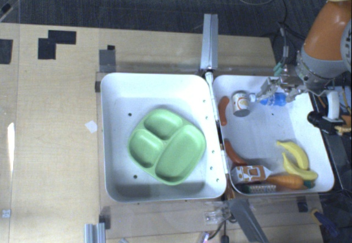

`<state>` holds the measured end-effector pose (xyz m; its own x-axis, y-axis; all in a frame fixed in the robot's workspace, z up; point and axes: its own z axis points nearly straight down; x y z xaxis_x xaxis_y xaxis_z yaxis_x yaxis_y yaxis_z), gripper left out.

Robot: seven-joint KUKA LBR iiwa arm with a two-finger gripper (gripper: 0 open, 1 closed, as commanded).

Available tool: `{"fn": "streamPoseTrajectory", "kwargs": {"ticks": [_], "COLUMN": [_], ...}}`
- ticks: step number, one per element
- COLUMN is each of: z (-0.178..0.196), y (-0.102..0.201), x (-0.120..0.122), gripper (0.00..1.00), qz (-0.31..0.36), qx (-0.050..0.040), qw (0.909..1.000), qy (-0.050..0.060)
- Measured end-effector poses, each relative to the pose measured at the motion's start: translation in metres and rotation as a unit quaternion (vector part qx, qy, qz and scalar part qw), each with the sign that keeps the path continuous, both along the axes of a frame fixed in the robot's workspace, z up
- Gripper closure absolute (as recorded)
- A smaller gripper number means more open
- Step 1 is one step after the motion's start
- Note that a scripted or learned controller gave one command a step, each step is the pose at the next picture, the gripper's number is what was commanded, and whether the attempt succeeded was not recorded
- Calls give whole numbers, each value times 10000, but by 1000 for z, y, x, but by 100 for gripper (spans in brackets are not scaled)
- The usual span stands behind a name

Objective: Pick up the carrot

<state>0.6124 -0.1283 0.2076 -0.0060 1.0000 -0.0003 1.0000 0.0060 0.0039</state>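
Observation:
The carrot (pixel 286 181) is orange with a green tip and lies along the front wall of the right bin (pixel 264 129), just below a yellow banana (pixel 297 158). My gripper (pixel 275 93) hangs over the far end of that bin, well away from the carrot. It stands open with nothing between its fingers. A small tin can (pixel 240 103) lies just to the left of its left finger.
A small brown box (pixel 250 173) lies left of the carrot. Two red sausages (pixel 223 111) (pixel 234 154) lie along the right bin's left wall. The left bin (pixel 118 126) holds a green divided plate (pixel 166 144). The arm's orange band (pixel 327 27) is at the right.

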Motion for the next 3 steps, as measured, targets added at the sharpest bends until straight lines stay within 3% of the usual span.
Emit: {"fn": "streamPoseTrajectory", "kwargs": {"ticks": [1,2,3], "z": [-117,-105,-118], "y": [32,33,38], "x": [-43,-40,11], "gripper": [0,100,100], "qz": [-49,-44,-1861], "qx": [3,12,8], "qw": [10000,10000,9825], "qy": [-15,-46,112]}}
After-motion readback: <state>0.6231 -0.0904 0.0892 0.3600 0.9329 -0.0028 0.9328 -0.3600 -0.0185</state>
